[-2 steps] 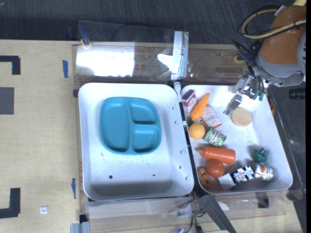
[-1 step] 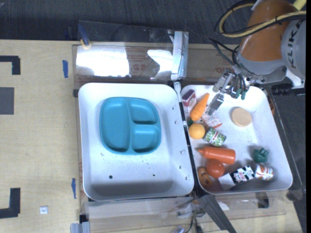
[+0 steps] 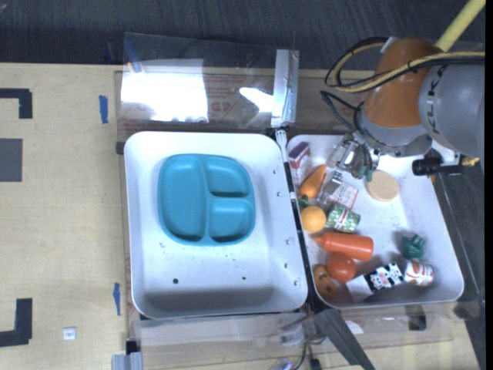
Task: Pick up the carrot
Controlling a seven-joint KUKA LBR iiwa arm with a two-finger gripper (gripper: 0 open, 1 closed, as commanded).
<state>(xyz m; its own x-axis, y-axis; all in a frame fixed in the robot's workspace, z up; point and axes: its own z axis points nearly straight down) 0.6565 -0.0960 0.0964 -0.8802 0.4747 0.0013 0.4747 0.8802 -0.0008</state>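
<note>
A grey KUKA arm with an orange band (image 3: 397, 83) reaches in from the right over the right-hand bin (image 3: 447, 230), its gripper (image 3: 344, 177) hanging low above the bin's upper left quarter. The metal fingers merge with the clutter beneath them, and whether they stand apart or together cannot be told; nothing can be seen held between them.

The carrot (image 3: 348, 243), orange-red and lying lengthwise, rests near the middle of the right bin, toward its left wall, well below the gripper. Its green end (image 3: 314, 238) points to the left wall.

Much of the clutter is hard to read. A small orange piece (image 3: 313, 180) lies tilted just left of the gripper, partly covered by it. Below that sits a round yellow-orange fruit (image 3: 313, 219), and beside it a small green-labelled can (image 3: 343, 220). A red-and-white packet (image 3: 297, 158) at the upper left corner is too blurred to name. A pale round disc (image 3: 384, 186) lies right of the gripper. Along the near edge sit a red-orange rounded item (image 3: 341, 267), a brownish one (image 3: 326, 284) half cut by the rim, a black-and-white toy (image 3: 384, 277), a red-and-white item (image 3: 418, 272) and a dark green piece (image 3: 413, 244).

Two white bins stand side by side; the left bin (image 3: 146, 268) carries one blue divided tray (image 3: 206, 199) with three compartments.
</note>
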